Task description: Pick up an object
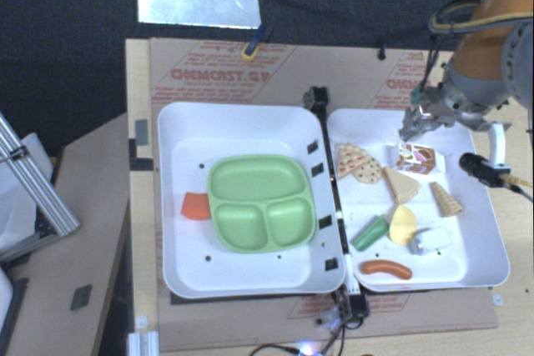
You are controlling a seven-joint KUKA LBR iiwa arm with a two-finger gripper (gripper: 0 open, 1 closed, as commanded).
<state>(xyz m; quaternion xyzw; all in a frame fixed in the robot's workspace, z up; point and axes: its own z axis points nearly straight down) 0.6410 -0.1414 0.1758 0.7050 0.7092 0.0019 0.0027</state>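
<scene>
At nine o'clock of the view we see the left bin [179, 137] on the worktop [92, 179]. Inside it an orange block [196, 206] lies at nine o'clock of a green tray [259, 203], just beside its rim. The tray has three compartments and sits near the middle of that bin.

A black divider [327, 179] runs between the two bins. Past it is the right bin [488, 263], which holds the small toy foods. A waffle [358, 163] lies at its ten o'clock, near the divider. Below it, a green pickle [370, 233] lies tilted, and a red sausage [385, 268] rests at six o'clock near the front wall. A yellow lemon [402, 223] sits just beside the pickle, with a cheese wedge [402, 185] at its twelve o'clock. A small white piece [430, 242] lies at four o'clock of the lemon. A brown-and-white packet [416, 157] sits at twelve o'clock of the bin, and a cone [445, 198] lies at three o'clock.

The arm [492, 37] reaches in at two o'clock of the view. Its jaws [412, 132] hang right above the packet; we cannot tell whether they are apart or together, nor whether they touch it.
</scene>
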